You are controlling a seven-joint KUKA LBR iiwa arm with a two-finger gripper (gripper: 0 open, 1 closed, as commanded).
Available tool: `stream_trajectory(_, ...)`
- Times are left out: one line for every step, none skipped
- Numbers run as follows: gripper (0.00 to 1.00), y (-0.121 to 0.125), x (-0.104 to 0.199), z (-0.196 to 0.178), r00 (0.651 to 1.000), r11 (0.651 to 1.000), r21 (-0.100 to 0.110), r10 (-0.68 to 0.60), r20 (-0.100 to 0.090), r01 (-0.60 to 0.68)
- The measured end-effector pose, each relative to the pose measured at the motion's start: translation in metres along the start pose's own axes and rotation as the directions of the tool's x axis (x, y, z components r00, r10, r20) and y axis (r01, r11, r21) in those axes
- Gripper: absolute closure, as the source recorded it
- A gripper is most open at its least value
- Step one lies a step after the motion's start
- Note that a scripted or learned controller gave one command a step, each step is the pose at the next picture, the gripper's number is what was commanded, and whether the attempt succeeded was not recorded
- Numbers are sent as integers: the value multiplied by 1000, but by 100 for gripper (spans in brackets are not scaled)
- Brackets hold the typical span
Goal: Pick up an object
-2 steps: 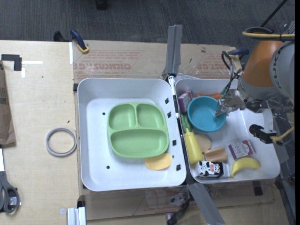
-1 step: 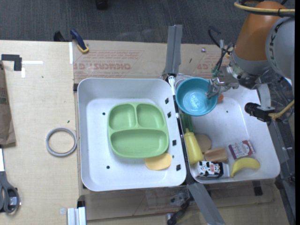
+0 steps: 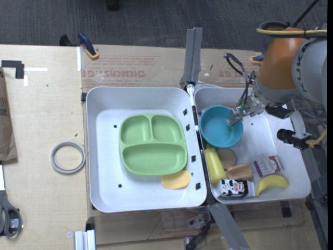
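Note:
The gripper [image 3: 235, 116] hangs in the right bin [image 3: 291, 194], over the right rim of a blue bowl [image 3: 218, 128]. Nothing shows held in it. In front of the bowl lie a yellow bottle [image 3: 213, 164], a tan round piece [image 3: 227, 153] and a brown bun [image 3: 240, 171]. A black-and-white toy [image 3: 232, 188], a yellow banana [image 3: 271, 184] and a small pink packet [image 3: 268, 165] lie along the bin's front. In the left bin [image 3: 99, 139] sit a green divided plate [image 3: 153, 144] and a flat yellow piece [image 3: 176, 180].
A grey metal divider [image 3: 193, 56] runs between the bins at the back. On the bench to the left lie a grey tape ring [image 3: 68, 157], a blue clamp [image 3: 88, 45], scissors [image 3: 9, 220] and a brown bag [image 3: 6, 124]. The arm's orange band [image 3: 278, 61] looms over the right bin's back corner.

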State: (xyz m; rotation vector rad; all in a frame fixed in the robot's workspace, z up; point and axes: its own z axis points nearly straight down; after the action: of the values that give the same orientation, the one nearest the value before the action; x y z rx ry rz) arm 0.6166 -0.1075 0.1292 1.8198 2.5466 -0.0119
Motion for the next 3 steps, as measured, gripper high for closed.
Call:
stream_trajectory(100,17,-35,-56,985,986,-1,-170,-12,170)
stream_trajectory(100,37,-26,18,999,999,-10,-45,-8,45)
stream_trajectory(100,38,-27,8,999,999,-12,-45,-6,45)
